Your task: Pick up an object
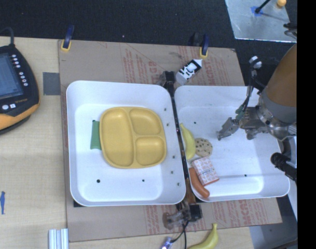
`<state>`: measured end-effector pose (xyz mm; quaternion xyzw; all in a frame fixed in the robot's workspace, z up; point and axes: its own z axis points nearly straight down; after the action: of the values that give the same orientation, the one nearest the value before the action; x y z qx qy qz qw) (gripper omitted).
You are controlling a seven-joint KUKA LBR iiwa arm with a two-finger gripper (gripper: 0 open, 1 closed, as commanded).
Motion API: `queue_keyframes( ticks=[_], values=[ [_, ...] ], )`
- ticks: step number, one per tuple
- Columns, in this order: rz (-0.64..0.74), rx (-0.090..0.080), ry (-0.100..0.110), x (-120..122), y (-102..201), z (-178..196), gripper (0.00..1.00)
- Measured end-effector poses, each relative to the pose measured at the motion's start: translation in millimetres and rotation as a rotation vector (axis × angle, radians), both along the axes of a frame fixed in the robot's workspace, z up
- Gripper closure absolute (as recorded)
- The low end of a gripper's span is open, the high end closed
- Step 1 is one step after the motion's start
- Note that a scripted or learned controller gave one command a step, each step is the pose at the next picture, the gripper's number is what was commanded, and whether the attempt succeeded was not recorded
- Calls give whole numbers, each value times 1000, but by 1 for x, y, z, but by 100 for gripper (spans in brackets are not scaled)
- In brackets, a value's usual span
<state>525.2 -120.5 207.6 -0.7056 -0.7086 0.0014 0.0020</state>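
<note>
The tool (228,130) hovered with spread fingers over the right white plastic bin (235,191). The small red-and-white packet (205,170) looked light, crinkly, slippery; pinching its narrow edges seemed best.

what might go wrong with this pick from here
1. The small items crowd the right white bin's left wall: yellow banana, round brown cookie, red-and-white packet, orange hot dog. Closing there may catch two things or hit the wall.
2. The gripper sits over bare floor, apart from them all; closing here would likely grab nothing.
</note>
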Motion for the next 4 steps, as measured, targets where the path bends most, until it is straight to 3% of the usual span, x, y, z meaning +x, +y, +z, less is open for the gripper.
queue_keyframes(
  ticks=[1,2,3,4],
  values=[
    [2,-2,1,17,28,-67,0],
    [2,-2,-1,23,15,-116,0],
    [7,-2,-3,25,15,-103,100],
    [7,-2,-3,25,15,-103,0]
  ],
)
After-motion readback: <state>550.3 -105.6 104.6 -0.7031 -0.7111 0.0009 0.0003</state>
